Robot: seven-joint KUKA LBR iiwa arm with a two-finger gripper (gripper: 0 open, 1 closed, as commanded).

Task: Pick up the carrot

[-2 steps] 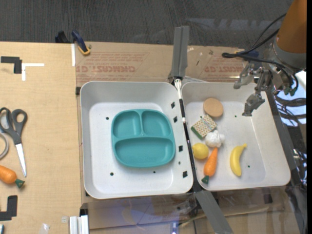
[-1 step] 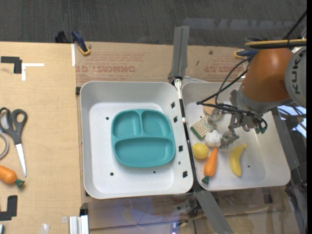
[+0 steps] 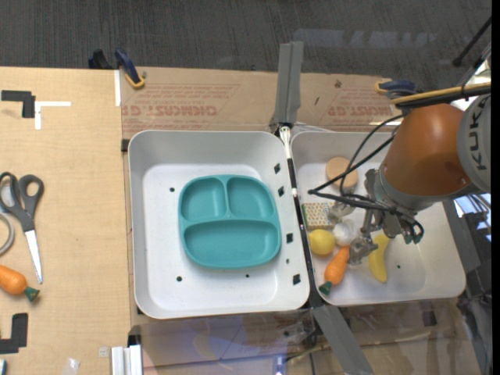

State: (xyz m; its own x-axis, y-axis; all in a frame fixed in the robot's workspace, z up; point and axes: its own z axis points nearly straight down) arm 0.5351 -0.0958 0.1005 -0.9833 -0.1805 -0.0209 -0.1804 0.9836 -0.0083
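Your main risk at this moment is a grasp on the wrong item, because the carrot (image 3: 337,266) in the right bin (image 3: 437,283) lies crowded among other things: a lemon (image 3: 321,242) sits just beside its upper end on the left, a banana (image 3: 378,261) lies near on its right, and a small white object (image 3: 344,230) rests just above it. A descent that lands slightly off would, in my judgement, catch the lemon or banana, or push the carrot against the bin's dividing wall, where it would be harder to close on. You should also note a second carrot (image 3: 13,280) lying on the surface (image 3: 70,209) at the far left, beside a pair of scissors (image 3: 23,209) and well apart from the arm; it could be mistaken for the target, though the one in the bin is the one within reach. The hand (image 3: 361,248) hangs low over the right bin, just beside the bin carrot's upper end and a little to its right, between carrot and banana. I cannot tell from this slanted view how its fingers stand, since wrist, cables and clutter mask them, and nothing shows the carrot being held. The carrot lies tilted, green end toward the bin's near left corner. The left bin (image 3: 148,233) carries a teal divided plate (image 3: 230,219), uninvolved.
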